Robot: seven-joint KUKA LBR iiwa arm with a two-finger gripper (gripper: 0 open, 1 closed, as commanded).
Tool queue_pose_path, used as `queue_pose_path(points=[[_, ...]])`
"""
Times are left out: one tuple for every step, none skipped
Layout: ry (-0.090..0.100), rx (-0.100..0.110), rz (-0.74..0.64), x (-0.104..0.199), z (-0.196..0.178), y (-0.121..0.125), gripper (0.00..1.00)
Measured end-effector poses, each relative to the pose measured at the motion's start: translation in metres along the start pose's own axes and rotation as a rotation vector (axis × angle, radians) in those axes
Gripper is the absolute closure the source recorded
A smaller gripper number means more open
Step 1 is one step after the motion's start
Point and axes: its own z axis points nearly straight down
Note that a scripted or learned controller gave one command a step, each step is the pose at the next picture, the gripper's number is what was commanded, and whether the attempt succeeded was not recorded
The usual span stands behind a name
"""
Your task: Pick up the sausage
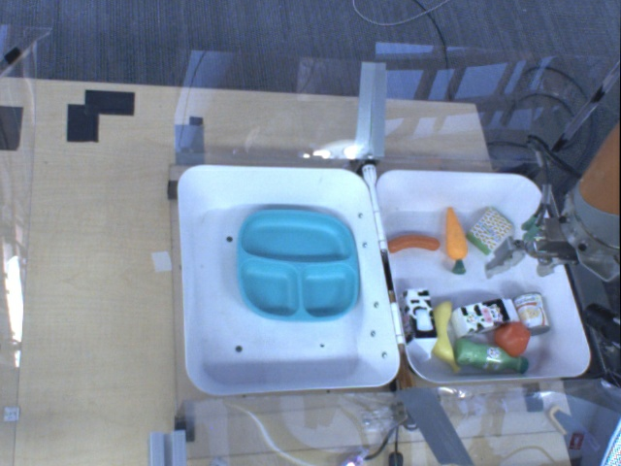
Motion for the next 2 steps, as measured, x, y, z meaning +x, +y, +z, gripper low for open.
queue_pose_path(points=[[-0.001, -0.004, 0.119, 0.032, -0.122, 0.130, 0.00], [-0.001, -0.005, -0.090, 0.087, -0.235, 0.041, 0.00]])
